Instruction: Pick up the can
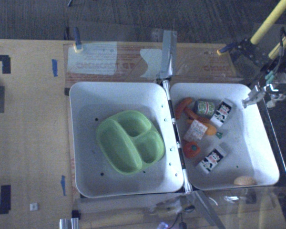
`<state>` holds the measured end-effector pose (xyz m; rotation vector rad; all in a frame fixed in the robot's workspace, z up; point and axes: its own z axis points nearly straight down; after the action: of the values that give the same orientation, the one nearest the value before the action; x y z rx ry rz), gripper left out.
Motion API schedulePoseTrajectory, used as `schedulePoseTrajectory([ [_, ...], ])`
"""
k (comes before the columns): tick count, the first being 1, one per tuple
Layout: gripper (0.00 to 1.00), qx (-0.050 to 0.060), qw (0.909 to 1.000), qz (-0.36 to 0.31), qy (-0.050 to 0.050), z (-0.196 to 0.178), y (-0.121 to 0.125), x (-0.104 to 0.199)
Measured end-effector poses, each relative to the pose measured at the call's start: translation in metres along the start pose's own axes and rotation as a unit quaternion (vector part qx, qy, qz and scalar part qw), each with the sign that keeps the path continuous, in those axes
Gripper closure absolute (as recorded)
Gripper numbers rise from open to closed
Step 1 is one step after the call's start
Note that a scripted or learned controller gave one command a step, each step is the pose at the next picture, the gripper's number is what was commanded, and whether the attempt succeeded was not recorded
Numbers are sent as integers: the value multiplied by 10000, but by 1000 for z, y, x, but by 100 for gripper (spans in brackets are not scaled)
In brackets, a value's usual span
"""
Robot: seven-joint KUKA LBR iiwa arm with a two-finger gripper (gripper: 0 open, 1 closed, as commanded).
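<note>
Can [205, 108] lying on its side in the right bin [257, 142], near the far wall; long axis runs roughly left-right across the view, label dark green. Touching it: an orange carrot-like toy [183, 105] on its left, a small milk carton [221, 112] on its right. Second carton [210, 160] nearer the front. Green divided plate [129, 141] sits in the left bin [86, 104]. Gripper [263, 92] hovers over the right bin's far right corner, well apart from the can; jaws too blurred, cannot tell.
</note>
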<state>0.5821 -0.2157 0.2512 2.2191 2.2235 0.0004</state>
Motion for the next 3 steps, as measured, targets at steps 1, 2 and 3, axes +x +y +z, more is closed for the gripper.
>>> schedulePoseTrajectory([
  [1,0,4,9981,-619,4,62,47,88],
  [2,0,-14,9981,-622,-4,155,55,109],
  [3,0,189,9995,-235,68,168,78,25],
])
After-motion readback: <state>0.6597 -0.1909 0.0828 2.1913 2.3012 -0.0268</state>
